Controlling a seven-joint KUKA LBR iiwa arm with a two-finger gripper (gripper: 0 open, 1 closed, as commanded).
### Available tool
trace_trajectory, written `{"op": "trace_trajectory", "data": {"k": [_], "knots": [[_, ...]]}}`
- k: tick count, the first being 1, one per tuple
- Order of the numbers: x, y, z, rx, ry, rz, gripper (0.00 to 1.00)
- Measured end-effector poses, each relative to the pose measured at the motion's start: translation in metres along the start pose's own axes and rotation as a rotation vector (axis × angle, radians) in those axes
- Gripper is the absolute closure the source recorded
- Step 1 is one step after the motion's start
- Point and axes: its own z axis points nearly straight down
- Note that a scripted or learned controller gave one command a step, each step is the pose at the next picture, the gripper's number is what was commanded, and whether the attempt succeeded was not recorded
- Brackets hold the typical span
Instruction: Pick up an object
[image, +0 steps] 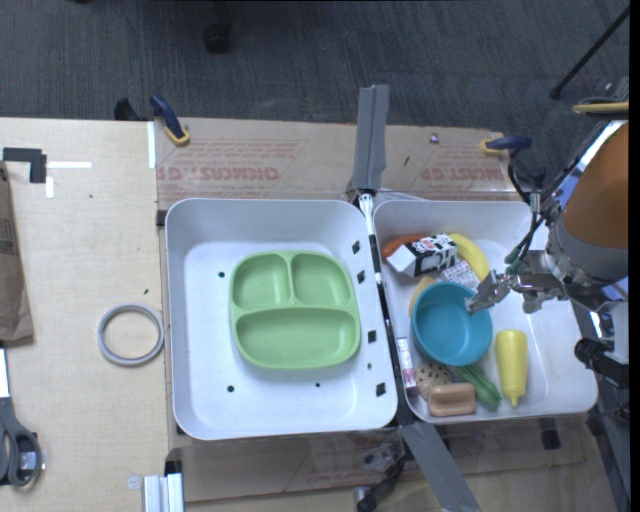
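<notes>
Blue bowl (452, 325) lay in the right bin (560, 400), just left of the yellow corn cob (511, 364); judged light, stiff, slick plastic, best pinched across its rim; gripper (490, 293) hovered at that rim, jaws' state unreadable.

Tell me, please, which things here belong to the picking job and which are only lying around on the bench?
Belonging to the job:
gripper, over the right bin
blue bowl
banana
yellow corn cob
small milk carton
bread-like piece

Just lying about:
green divided plate in the left bin
tape ring
scissors
blue-handled clamps
</notes>
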Motion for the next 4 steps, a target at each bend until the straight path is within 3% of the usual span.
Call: {"op": "trace_trajectory", "data": {"k": [1,2,3,4], "knots": [[-0.052,-0.031,0.116,-0.001,0.000,-0.062,0.00],[-0.005,0.052,0.115,-0.001,0.000,0.123,0.00],[-0.018,0.124,0.120,0.029,-0.005,0.202,0.00],[-0.064,0.136,0.046,-0.005,-0.003,-0.352,0.00]]}}
